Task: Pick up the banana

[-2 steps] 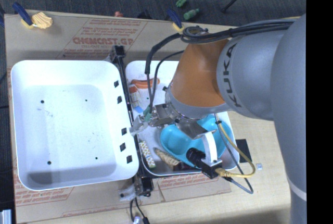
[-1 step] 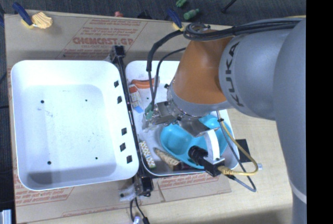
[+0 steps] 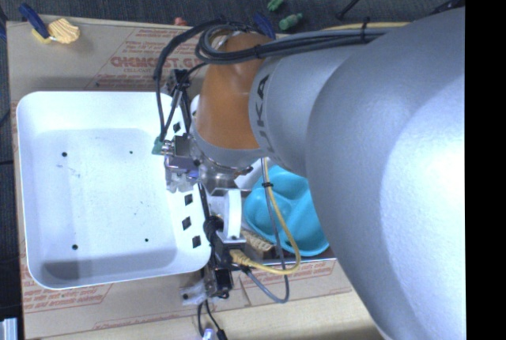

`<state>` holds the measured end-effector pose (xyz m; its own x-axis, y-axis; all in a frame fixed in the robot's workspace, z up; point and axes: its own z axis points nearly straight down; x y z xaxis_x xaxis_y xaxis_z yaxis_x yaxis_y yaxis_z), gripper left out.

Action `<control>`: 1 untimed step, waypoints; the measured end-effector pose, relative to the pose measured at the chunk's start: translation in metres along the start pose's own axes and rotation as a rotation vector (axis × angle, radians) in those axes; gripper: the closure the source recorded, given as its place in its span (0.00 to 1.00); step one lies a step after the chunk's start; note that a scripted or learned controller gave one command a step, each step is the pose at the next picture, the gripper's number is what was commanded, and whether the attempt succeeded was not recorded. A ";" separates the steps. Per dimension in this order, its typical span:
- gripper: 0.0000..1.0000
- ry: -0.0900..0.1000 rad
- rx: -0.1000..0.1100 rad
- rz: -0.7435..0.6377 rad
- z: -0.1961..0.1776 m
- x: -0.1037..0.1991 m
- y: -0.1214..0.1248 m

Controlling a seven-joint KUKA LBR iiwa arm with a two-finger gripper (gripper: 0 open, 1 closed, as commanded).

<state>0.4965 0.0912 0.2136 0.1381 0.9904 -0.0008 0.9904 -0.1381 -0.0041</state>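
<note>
Covering right bin: arm | blue object (partly hidden) beside wrist

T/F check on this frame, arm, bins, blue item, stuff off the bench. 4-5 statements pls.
1. The arm covers much of the right bin. True.
2. The left bin is tipped on its side. False: it sits flat with its opening up.
3. A blue object lies beside the wrist in the right bin. True.
4. The orange band is at the arm's base. False: it sits just above the wrist.
5. Green objects lie inside the left bin. False: they are on the dark floor beyond the bench.
</note>
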 end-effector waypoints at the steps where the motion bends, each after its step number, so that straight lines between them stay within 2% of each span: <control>1: 1.00 0.000 -0.001 -0.012 0.013 -0.056 0.033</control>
<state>0.5211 0.0309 0.2002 0.1266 0.9920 -0.0010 0.9920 -0.1266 -0.0027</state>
